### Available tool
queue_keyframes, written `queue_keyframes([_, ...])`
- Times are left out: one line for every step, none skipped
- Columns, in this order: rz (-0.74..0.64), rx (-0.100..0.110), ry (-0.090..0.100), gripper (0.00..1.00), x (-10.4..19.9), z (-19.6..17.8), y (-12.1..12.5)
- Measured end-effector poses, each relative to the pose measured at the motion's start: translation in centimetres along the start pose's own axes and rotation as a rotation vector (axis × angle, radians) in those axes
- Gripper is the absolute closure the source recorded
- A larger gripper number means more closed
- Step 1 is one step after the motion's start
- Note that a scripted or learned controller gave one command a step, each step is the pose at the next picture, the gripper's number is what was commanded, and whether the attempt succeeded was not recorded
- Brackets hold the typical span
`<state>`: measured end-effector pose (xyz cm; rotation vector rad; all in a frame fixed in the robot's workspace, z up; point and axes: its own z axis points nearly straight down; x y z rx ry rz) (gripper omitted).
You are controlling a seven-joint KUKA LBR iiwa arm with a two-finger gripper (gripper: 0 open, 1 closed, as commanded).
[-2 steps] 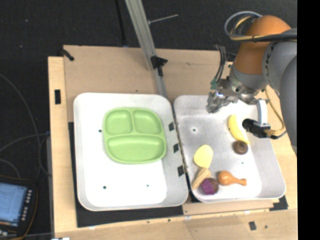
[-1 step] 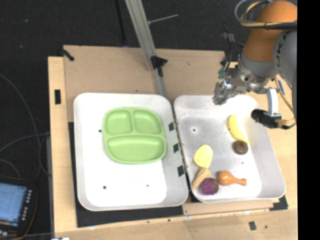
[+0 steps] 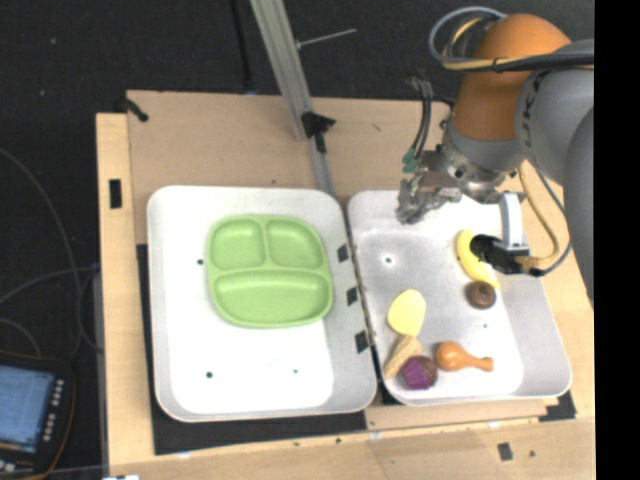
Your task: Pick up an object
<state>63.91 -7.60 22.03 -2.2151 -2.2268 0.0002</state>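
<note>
My gripper (image 3: 412, 208) hangs over the far left corner of the right bin (image 3: 445, 243), with nothing visible between its fingers. A yellow banana (image 3: 472, 255) lies at the bin's right side, partly behind a black part of the arm. Below it sits a small brown round fruit (image 3: 481, 295). A pale yellow slice (image 3: 406, 311) lies mid-bin. Toward the near edge are a tan wedge (image 3: 399, 352), a purple round item (image 3: 418, 372) and an orange gourd-shaped piece (image 3: 460, 357).
The left bin (image 3: 180, 368) holds a green divided plate (image 3: 270, 271). A metal pole (image 3: 290, 68) slants up from between the bins. The wooden bench (image 3: 200, 138) surrounds both bins. A tablet (image 3: 30, 408) lies at the lower left, off the bench.
</note>
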Motion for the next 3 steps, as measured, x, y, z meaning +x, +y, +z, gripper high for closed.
queue_keyframes([-0.002, -0.001, 0.002, 1.0, 6.0, -0.8, -1.4])
queue_keyframes([-0.002, -0.001, 0.002, 1.0, 10.9, -1.8, -2.3])
queue_keyframes([-0.003, 0.001, 0.001, 1.0, 16.3, -1.1, -3.9])
